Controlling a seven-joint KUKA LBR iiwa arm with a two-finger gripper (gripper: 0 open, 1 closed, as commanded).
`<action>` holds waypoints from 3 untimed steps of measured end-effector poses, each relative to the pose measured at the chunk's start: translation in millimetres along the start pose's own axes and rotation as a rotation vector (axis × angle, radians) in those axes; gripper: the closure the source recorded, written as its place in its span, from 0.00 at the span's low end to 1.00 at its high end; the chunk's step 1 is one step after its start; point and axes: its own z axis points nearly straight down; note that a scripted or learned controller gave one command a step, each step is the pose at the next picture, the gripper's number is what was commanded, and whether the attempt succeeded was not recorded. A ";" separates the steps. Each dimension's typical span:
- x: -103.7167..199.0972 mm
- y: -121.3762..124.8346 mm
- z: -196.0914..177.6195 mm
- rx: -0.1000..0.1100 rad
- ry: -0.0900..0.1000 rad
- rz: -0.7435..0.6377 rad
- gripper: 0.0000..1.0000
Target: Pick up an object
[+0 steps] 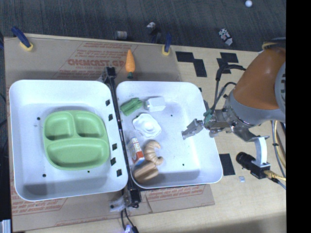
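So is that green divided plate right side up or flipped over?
Right side up: the green plate shows its three hollows facing up, flat in the left bin.

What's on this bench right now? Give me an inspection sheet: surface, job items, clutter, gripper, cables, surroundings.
Surface: cardboard-covered bench bearing two white bins, left bin and right bin.
Job's things: in the right bin, a green item, a white block, a white cup-like piece, a small red-and-white tube, tan croissant-like pieces.
Clutter: green divided tray in the left bin; orange carrot-shaped thing on the cardboard.
Grippers: gripper over the right bin's right side, nothing visibly held.
Cables: dark cables by the wrist.
Surroundings: dark carpet with small scattered bits.
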 end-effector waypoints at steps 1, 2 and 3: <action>-34.9 84.1 3.2 -0.002 0.000 -0.001 0.00; -34.7 103.3 155.7 -0.001 0.000 -0.002 0.00; -4.1 137.2 -9.8 -0.005 -0.002 0.000 0.00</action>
